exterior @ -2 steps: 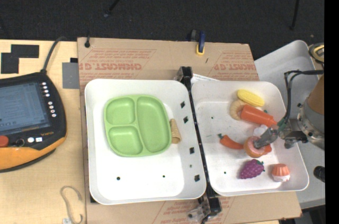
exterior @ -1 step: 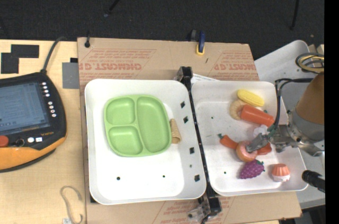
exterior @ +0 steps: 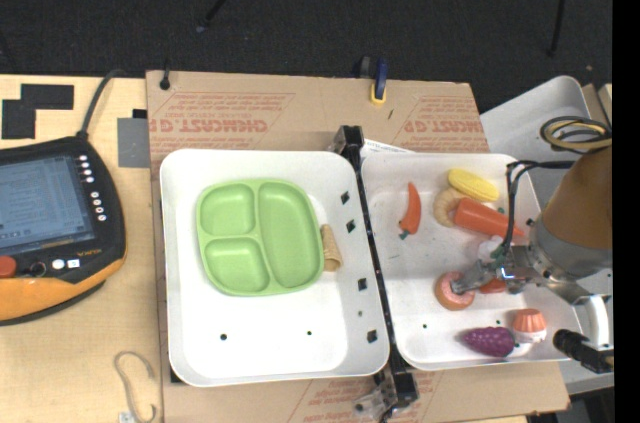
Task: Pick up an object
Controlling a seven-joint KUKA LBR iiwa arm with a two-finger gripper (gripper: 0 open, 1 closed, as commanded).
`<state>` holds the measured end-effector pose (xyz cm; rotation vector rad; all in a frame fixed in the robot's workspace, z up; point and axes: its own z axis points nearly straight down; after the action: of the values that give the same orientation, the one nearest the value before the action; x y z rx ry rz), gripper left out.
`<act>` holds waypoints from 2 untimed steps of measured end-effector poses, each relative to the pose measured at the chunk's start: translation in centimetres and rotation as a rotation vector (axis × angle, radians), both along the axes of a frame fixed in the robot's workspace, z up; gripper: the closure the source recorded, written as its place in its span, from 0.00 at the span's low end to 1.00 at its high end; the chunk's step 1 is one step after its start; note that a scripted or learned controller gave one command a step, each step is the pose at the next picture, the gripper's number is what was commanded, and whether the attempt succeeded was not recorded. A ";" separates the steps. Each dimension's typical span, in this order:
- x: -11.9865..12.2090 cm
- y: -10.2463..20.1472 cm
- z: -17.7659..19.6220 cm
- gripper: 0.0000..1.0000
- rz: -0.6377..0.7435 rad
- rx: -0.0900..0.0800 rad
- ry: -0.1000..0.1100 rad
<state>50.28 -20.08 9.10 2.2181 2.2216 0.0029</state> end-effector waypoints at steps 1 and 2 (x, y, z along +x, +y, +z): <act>0.0 -0.1 1.1 1.00 -0.006 0.005 0.000; -0.2 -0.2 5.3 1.00 -0.003 0.000 0.002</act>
<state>50.10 -20.29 14.44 2.2223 2.2197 0.0007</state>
